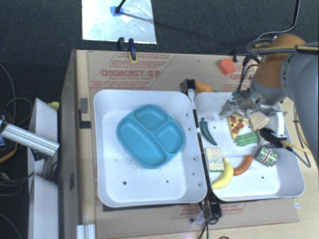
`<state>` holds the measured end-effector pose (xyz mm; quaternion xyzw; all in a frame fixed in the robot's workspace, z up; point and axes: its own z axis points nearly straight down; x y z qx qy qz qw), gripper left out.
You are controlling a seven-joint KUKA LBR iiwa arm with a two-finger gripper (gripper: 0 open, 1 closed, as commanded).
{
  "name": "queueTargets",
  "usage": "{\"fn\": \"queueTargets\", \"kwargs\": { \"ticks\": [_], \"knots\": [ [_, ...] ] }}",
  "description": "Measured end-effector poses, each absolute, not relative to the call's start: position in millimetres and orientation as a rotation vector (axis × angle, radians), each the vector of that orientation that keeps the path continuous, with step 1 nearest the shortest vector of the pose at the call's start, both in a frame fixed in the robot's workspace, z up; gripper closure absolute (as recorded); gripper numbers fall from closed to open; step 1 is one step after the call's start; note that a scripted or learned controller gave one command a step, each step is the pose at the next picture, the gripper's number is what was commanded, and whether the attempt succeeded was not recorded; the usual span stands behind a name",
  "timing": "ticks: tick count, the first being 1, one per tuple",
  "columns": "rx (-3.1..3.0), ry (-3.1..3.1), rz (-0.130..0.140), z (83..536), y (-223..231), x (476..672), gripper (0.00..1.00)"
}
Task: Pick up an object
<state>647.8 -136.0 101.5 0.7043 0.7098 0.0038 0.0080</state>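
Since the gripper (232,108) hangs low over the far part of the right bin (289,180), just beside the pizza slice (237,125), we take that slice as the likeliest thing to pick. How the gripper is set we cannot tell; it reads as a grey blur, and we see nothing held in it. The slice lies flat on the bin floor, with the green pickle (246,139) touching its near end. We judge it a light, stiff plastic toy, thin and smooth, so it may slip or skate off if pinched from above; its long edges look the best hold. Nearby lie a dark green pepper (207,130), a patterned card (215,158), a banana (224,175), a sausage (243,165) and a small can (266,156), all light too. The left bin (107,183) bears a blue tray (151,135).
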Motion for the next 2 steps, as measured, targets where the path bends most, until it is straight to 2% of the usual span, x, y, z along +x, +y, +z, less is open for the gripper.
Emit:
{"fn": "queueTargets", "kwargs": {
  "ticks": [1,2],
  "knots": [
    [2.217,2.220,0.003,86.4,-148.0,637.2,0.00],
    [2.212,2.221,0.005,98.8,-148.3,638.6,1.00]
  ]
}}
